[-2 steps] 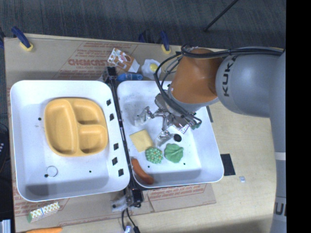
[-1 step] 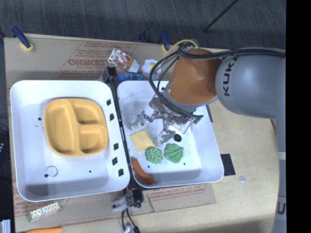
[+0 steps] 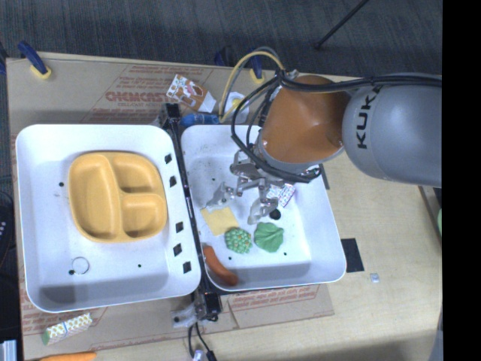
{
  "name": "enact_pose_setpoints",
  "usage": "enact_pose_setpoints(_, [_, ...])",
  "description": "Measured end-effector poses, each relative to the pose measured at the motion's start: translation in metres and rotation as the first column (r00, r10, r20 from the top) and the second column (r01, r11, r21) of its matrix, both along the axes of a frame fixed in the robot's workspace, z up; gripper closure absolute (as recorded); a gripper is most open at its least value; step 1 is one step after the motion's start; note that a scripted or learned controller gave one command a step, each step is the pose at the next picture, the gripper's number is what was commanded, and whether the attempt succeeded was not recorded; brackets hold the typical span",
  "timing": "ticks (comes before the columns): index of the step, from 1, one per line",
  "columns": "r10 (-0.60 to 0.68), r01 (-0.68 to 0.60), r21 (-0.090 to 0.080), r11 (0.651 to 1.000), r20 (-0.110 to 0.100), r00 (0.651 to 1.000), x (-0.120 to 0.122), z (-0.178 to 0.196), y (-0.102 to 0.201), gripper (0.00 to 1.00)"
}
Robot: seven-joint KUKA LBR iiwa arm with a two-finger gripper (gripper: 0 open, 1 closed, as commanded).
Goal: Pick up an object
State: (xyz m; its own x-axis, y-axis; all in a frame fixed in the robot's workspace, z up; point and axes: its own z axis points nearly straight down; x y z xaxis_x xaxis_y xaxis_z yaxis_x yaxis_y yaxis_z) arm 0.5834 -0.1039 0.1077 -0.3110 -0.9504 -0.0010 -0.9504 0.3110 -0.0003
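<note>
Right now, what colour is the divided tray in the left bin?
Yellow-orange, plain with no pattern: the divided tray, in the camera view.

Glossy white plastic bins [image 3: 45, 224]; matt yellow tray [image 3: 116, 195], probably plastic.
</note>
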Motion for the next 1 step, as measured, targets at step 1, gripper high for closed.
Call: enact_pose_setpoints(1, [0.199,-0.199,0.0,0.98,-0.002,0.98,0.0053,-0.0158,-0.1022,0.0])
